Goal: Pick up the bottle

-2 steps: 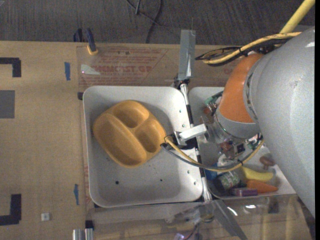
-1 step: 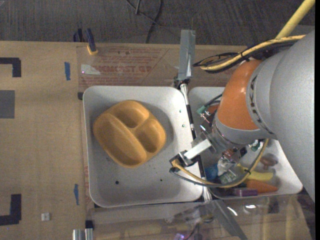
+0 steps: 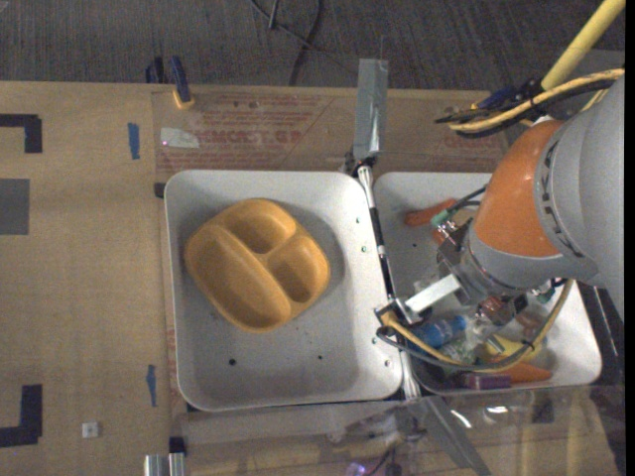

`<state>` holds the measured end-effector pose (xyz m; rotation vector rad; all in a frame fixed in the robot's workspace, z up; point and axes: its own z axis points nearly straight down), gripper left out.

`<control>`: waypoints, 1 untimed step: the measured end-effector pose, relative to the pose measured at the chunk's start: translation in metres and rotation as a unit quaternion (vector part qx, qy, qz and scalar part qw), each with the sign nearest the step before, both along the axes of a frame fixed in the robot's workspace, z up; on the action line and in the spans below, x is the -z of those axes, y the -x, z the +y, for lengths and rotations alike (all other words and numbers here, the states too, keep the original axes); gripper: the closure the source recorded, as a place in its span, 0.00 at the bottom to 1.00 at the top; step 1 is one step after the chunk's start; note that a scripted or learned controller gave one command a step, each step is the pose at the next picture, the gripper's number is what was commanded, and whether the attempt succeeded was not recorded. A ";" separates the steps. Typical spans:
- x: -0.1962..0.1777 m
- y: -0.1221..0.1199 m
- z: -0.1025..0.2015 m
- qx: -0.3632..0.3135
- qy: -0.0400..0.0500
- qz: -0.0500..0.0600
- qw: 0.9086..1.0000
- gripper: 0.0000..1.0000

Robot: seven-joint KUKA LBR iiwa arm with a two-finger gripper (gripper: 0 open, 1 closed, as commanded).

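Counting: two bins (image 3: 198, 365); one yellow dish (image 3: 256, 263)
Bottle (image 3: 448, 333): clear, blue label, lying flat
Gripper (image 3: 486, 317): grip state hidden; can't tell

Grey arm (image 3: 585, 191) enters from right, upper portion large in frame. Orange band (image 3: 511, 206) sits above wrist, facing left. Wrist angled down and toward near side. Gripper (image 3: 476, 327) low at near end of arm, largely hidden beneath wrist housing and cable loops; state not readable. White flat bracket (image 3: 434, 294) projects left from wrist. Yellow and black cables (image 3: 526, 97) run along far side of arm; further cables (image 3: 402, 327) loop at wrist's near left.
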<state>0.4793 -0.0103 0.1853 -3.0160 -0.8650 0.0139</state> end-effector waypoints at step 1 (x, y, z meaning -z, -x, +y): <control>0.021 -0.041 -0.102 0.020 0.001 -0.002 1.000 0.00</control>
